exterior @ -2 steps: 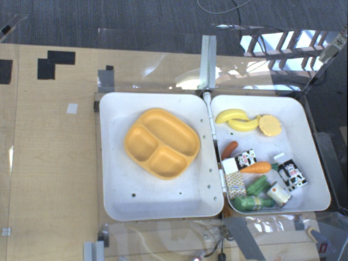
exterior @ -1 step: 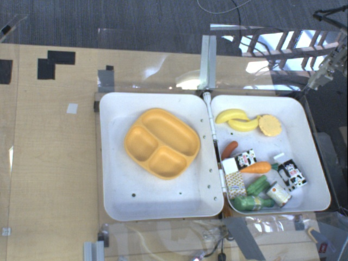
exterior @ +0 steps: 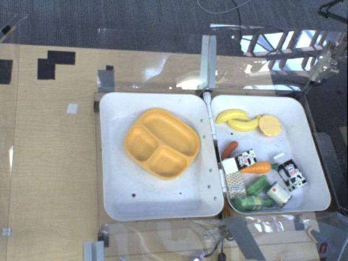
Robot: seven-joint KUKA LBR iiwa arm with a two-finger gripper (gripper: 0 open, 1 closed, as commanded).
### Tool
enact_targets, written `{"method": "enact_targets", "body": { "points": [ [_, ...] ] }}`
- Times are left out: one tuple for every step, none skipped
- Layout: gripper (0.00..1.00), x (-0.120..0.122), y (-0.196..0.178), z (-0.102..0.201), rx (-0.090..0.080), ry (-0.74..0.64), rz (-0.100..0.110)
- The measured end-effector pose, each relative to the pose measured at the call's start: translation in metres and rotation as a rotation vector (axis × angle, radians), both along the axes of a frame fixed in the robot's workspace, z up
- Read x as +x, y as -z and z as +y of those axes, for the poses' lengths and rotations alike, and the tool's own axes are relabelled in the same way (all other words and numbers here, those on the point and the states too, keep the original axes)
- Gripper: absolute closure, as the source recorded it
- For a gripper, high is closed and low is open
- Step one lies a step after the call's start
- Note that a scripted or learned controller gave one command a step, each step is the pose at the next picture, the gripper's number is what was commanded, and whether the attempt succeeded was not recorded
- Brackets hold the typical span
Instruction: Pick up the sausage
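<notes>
White plastic, twice over: two shallow bins side by side on a pale wooden bench. In the left bin (exterior: 114,200), a yellow divided plate (exterior: 162,142) with three compartments. In the right bin (exterior: 310,145), a crowd of toy food.

Reddish-brown sausage (exterior: 230,147), small and stubby, lying tilted near the right bin's left wall, close to the divider between the bins. Just below it, seemingly touching, a black-and-white milk carton (exterior: 246,159); beside that, an orange carrot (exterior: 255,168). Above, apart from the sausage, a yellow banana (exterior: 236,119) and a round cracker (exterior: 269,125). Lower down, green vegetables (exterior: 255,192) and more small cartons in a heap.

Gripper state: impossible to tell from this view.

Judged stage: the very start, with the sausage untouched in the bin and the approach not yet made. Next move, most likely: coming down over the sausage's middle and closing across its short width, clear of the wall on one side and the carton on the other. A tight spot, with some risk of nudging the carton or catching the wall.
</notes>
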State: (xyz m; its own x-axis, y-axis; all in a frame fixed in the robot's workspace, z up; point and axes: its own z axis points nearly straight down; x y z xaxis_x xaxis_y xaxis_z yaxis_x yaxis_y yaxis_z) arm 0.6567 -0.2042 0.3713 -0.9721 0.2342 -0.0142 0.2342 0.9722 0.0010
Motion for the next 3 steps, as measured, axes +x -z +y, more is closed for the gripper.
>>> {"method": "enact_targets", "body": {
  "points": [
    [1.00,-0.011,-0.033,0.000,-0.002,-0.155,0.001],
    [1.00,-0.052,-0.020,0.036,-0.003,-0.355,0.003],
    [1.00,-0.006,-0.025,0.000,-0.007,-0.621,0.001]
  ]
}}
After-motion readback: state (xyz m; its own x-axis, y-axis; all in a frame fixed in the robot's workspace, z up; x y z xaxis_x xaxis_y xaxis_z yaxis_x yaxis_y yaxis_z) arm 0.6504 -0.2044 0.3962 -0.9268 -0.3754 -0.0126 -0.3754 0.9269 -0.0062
